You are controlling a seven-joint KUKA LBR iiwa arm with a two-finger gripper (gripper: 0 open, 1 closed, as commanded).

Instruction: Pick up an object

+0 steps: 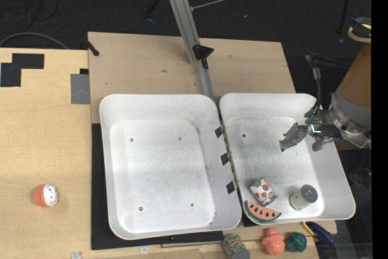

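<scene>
Objects at the near edge of the surface [151,63], outside the bins: a green-topped cylinder [233,245], a pink lumpy toy [273,241] and a dark green toy [296,242], lined up left to right. Well apart on the left, a small orange and white round figure [45,195] rests on the light wooden panel.

Right bin [267,107], near end: a watermelon-slice toy [262,212] lies at the near rim. Just beyond it stands a small white box with red print [262,191]. To the right of the box lies a grey cylinder [303,196], its round end facing up.

Left bin [115,107]: bare white floor with a few small dark marks.

End effector [301,137]: located over the far right part of the right bin, well apart from the three items at the near end. The fingers are spread and released; nothing is between them. The arm [357,94] enters from the right.

Far side: a slanted aluminium rail [182,9] rises from between the bins.
</scene>
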